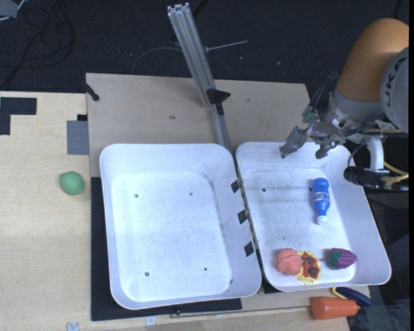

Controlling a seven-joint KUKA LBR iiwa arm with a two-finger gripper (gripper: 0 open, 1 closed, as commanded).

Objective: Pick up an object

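Observation:
My gripper (306, 146) hangs over the far edge of the right bin (283, 205), its two dark fingers spread open with nothing between them. A blue bottle (320, 198) with a white cap lies in that bin, a little below and to the right of the gripper. Along the bin's near side rest a pink-orange toy (288, 261), a yellow and red piece (309, 267) touching it, and a purple berry-like toy (340, 258).
The left bin (117, 164) sits beside the right one. A green ball (72, 183) lies on the bench at far left. An orange carrot-like toy (334, 307) rests outside the right bin's near edge. A metal rail (199, 67) slants down between the bins.

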